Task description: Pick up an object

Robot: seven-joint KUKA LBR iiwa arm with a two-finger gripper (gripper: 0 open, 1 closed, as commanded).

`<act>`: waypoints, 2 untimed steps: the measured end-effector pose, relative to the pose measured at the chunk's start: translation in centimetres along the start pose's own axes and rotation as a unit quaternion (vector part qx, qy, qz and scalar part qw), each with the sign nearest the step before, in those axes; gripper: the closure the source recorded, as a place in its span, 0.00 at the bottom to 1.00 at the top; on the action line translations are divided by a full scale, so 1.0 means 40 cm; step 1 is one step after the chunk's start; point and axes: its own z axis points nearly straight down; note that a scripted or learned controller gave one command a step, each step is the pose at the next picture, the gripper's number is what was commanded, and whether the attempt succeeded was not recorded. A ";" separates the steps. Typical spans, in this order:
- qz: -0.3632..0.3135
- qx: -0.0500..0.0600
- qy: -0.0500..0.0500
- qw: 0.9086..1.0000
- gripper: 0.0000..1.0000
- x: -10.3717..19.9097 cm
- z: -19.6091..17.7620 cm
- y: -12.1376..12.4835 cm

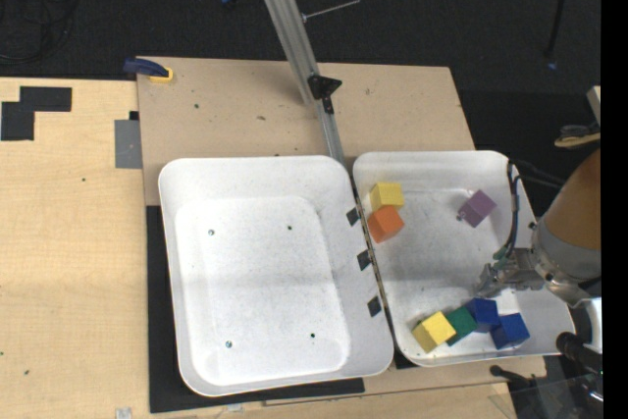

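We judge the blue block (485,312) light, rigid, best pinched across flat opposite faces; our end effector (500,275) hovers just above it, state we cannot tell

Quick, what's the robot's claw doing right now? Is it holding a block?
Gripper: low in the right bin, just above the blue blocks; whether it holds anything cannot be told.
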 end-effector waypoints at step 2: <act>-0.005 -0.003 -0.001 1.000 1.00 0.001 -0.212 0.008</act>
